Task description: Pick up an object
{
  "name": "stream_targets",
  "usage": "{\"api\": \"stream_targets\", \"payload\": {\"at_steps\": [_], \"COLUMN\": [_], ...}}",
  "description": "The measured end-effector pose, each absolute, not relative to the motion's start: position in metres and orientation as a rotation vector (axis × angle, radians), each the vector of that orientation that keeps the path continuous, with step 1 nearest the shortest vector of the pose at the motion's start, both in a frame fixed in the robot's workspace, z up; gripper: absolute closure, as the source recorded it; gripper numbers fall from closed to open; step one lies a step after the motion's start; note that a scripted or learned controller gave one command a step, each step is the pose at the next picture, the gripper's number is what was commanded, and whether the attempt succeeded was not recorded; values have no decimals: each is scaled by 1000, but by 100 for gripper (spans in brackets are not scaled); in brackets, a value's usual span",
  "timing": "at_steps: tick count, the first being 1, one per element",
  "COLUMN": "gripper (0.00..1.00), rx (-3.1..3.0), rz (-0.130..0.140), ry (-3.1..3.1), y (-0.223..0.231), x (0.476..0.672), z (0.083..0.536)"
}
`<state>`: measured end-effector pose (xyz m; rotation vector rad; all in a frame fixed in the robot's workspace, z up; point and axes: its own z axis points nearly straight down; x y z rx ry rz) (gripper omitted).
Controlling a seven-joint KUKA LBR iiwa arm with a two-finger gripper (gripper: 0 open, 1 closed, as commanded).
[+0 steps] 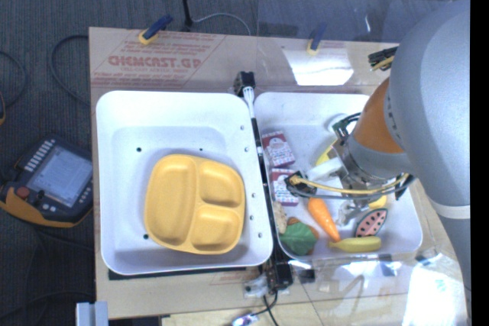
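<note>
The arm (435,111) reaches in from the right and hangs over the right bin (306,104), its wrist and cable loops covering the gripper (357,193). The rules of the view leave its state unreadable from here, so I cannot tell how it stands, and nothing can be seen held.

The likeliest thing to take is the carrot (323,218), which lies just to the left of the gripper and a little nearer the camera. Its long axis runs on a slant, from the thick end up-left to the tip down-right, so the tip points back under the wrist. A grasp would best close across that slant, not along it.

Other pieces crowd close. A banana (359,244) lies below the gripper, nearly level across the bin, and a watermelon slice (371,223) sits just below-right of it, touching or almost touching the banana. A green vegetable (299,237) lies further left, beside the carrot's lower side. Two snack packets (277,149) lie well to the left, against the bin's wall.

Far left, in the left bin (122,118), rests a yellow tray (195,202), well apart from the arm
</note>
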<state>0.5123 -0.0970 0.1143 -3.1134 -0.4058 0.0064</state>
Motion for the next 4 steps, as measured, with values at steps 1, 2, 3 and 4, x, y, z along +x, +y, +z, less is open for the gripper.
{"api": "stream_targets", "payload": {"at_steps": [1,2,3,4], "gripper": [0,0,0,0], "rx": [-3094,-3111,-3107,-3106], "rz": [-13,-1,6,-5], "ry": [-562,-435,-456,-473], "y": [-95,-110,-95,-99], "x": [488,551,495,602], "z": [89,88,125,88]}}
